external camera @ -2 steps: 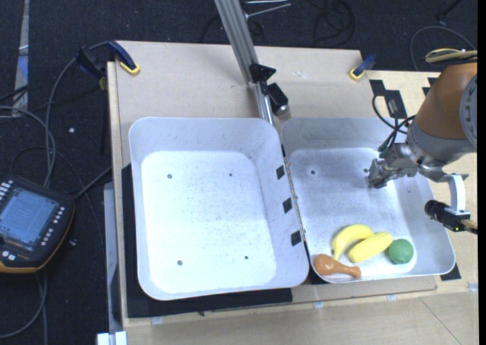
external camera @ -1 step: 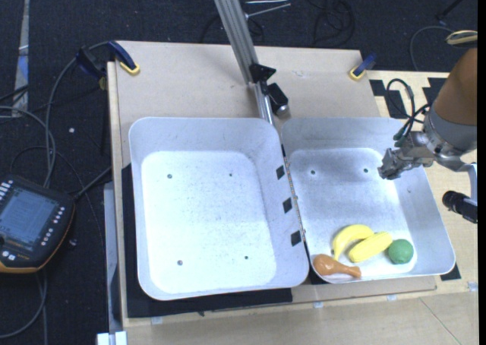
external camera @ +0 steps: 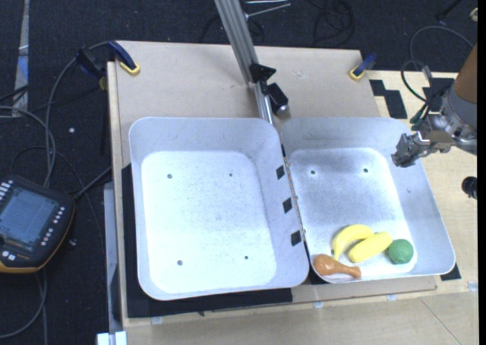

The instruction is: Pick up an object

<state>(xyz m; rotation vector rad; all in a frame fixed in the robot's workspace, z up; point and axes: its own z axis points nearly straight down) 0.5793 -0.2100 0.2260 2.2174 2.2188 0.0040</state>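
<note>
Three items [external camera: 363, 248] against right bin's [external camera: 334, 184] near edge.

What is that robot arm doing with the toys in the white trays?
The robot arm reaches in from the right, and its gripper hangs over the far right edge of the right bin. It is not touching any toy. A yellow banana, a green ball and an orange piece lie bunched in that bin's near corner, well away from the gripper. Its job is to pick one up, and that is not yet done.

Arm enters from right, wrist angled down-left; end effector [external camera: 402, 153] dark, fingers indistinct.
</note>
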